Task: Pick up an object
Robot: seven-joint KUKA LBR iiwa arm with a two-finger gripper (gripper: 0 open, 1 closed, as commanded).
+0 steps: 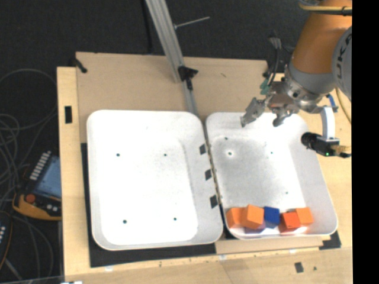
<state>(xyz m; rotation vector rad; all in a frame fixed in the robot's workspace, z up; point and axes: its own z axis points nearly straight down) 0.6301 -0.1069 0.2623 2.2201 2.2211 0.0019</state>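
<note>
Small hard-edged blocks: orange cube-like blocks (247,216) and a blue block (271,215), packed in one row, touching, along the 6 o'clock wall of the right shallow white plastic bin (266,158). Two more orange blocks (295,218) at the 5 o'clock corner, just beside the blue one. Above the bin's 12 o'clock edge, well apart from the row, hangs the grey two-finger gripper (261,120), fingers spread, nothing between them. At 9 o'clock, touching side by side, sits the left shallow white plastic bin (142,176), dotted with small dark specks. Under both lies the pale tan wooden bench (136,81).
</note>
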